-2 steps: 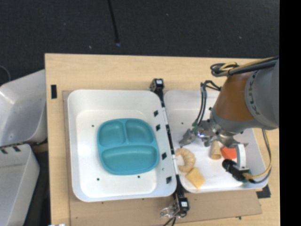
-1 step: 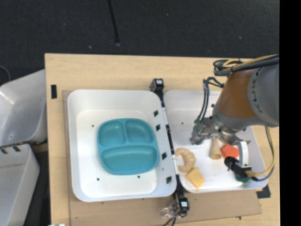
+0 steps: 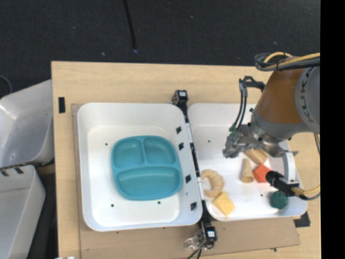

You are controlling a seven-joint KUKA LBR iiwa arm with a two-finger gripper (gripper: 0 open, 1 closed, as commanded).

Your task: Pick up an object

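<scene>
Nearest, a yellow block [image 3: 223, 203] and croissant [image 3: 212, 181] lie in the right bin [image 3: 210, 120] on the desk [image 3: 108, 80], near an orange block [image 3: 262, 174], while the pincer [image 3: 235, 145] hovers above them, probably seeking one, grip impossible to tell.

You see 2 white bins side by side on the table [image 3: 64, 85]. The left bin [image 3: 91, 144] holds a teal divided plate [image 3: 145, 167]. Over the right bin [image 3: 213, 117] the arm's gripper [image 3: 237, 144] hangs above the floor, near a tan block [image 3: 255, 155], a cork-like cylinder [image 3: 247, 171], an orange piece [image 3: 262, 173], a green ball [image 3: 278, 199], a croissant [image 3: 213, 181] and a yellow wedge [image 3: 223, 204].
</scene>
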